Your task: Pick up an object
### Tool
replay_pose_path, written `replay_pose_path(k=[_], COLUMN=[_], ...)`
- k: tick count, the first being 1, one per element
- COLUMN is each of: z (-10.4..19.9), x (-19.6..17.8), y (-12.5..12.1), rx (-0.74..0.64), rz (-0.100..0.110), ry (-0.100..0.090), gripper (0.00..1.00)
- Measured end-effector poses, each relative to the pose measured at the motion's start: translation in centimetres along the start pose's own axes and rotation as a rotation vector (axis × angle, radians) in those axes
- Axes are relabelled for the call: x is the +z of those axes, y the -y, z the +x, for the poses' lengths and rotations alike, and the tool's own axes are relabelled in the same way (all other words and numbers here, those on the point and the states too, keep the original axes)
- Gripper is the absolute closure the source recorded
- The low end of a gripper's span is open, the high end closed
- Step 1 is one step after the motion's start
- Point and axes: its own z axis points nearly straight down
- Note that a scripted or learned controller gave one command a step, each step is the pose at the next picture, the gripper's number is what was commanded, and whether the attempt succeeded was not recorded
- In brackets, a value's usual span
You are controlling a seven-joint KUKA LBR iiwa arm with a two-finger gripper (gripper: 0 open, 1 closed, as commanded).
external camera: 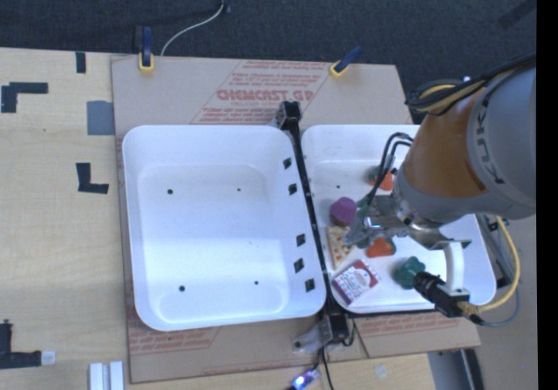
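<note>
- Camera view: the arm reaches in from the right over the right bin, wrist bent down, with the hand low among the clutter near the bin's left wall.
- Whether the hand is open or closed cannot be told.
- Candidates lie close by: a purple ball just beside the hand, an orange piece, a red-and-white packet nearer, a green piece to the right.
- A good grasp likely means centring on one item, clear of its neighbours, then lifting straight.

White bins; purple ball, orange piece, teal lump, red-and-white packet (printed label); tan worktop.
</note>
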Motion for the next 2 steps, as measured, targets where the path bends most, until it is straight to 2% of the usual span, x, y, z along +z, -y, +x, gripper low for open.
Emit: replay_pose_path(k=[1,2], z=[5.1,9.2], x=[-7.9,-21.0], y=[-1.0,-2.6], rx=[-0.012,-0.011], rz=[-0.009,-0.017], ry=[-0.004,-0.005], gripper=[1.0,1.0])
